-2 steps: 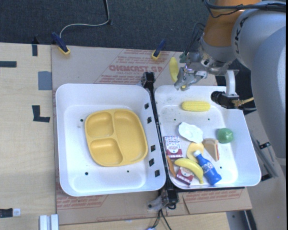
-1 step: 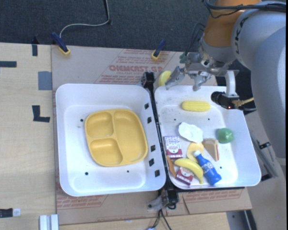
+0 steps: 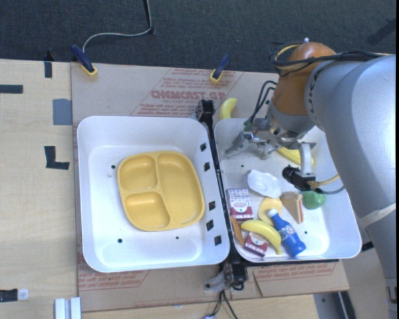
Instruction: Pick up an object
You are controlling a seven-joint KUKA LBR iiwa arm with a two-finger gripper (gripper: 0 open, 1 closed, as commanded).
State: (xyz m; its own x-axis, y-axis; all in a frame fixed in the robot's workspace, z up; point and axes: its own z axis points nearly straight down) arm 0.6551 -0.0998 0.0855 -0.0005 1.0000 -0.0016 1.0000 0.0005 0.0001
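Note:
My gripper [image 3: 251,142] hangs low over the back part of the right bin [image 3: 339,234], below the orange wrist band [image 3: 296,88]. Nothing shows held in it. A yellow banana [image 3: 290,155] lies partly hidden just under and to the right of it. Another banana [image 3: 227,107] sits at the bin's back left corner. In front of the gripper lies a white crumpled object [image 3: 263,181]. Nearer the front are a green ball [image 3: 312,199], a tan wedge [image 3: 292,205], a red and white carton [image 3: 238,203], a third banana [image 3: 262,231] and a blue bottle [image 3: 288,234].
The left bin [image 3: 93,244] holds a yellow divided plate [image 3: 161,189]. A black divider [image 3: 211,171] with clips runs between the two bins. The grey arm [image 3: 359,131] covers the right bin's far right side. A red box [image 3: 254,245] lies at the front.

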